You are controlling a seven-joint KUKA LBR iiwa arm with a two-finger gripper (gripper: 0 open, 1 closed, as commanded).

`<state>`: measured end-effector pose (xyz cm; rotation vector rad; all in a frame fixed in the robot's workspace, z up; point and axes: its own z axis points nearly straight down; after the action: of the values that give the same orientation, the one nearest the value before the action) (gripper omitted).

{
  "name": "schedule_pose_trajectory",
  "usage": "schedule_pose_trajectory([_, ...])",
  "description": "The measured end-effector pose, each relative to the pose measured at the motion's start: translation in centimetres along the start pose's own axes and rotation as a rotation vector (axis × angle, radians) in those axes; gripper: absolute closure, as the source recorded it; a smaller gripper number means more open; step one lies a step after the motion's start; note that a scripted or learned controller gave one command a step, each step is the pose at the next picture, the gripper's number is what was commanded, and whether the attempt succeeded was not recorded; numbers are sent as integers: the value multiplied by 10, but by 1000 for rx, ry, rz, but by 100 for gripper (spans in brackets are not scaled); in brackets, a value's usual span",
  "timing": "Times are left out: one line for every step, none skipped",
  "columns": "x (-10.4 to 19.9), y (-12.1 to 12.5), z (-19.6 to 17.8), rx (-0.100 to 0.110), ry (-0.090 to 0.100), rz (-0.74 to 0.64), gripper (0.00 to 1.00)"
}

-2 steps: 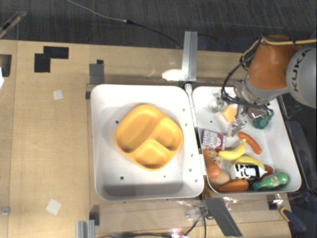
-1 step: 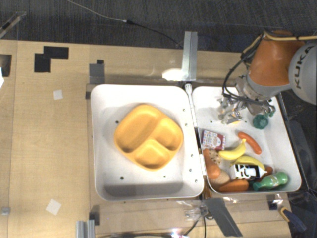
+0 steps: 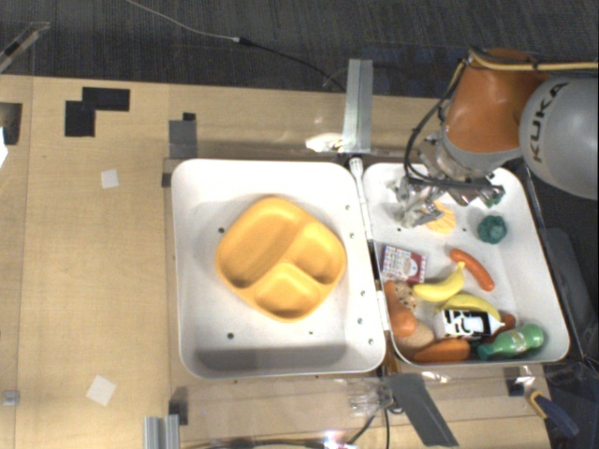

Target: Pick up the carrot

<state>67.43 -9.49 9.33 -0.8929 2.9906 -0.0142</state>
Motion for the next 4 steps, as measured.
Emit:
schedule_pose_trajectory([32,33,3,-7,5,-203,100])
schedule_pose_trajectory([21,-31,-55,-5,4,52,100])
schedule_pose_trajectory([64,40,-8,10,-12,319,100])
schedule_pose_trajectory([12,127,-76,-12,-2,474,100])
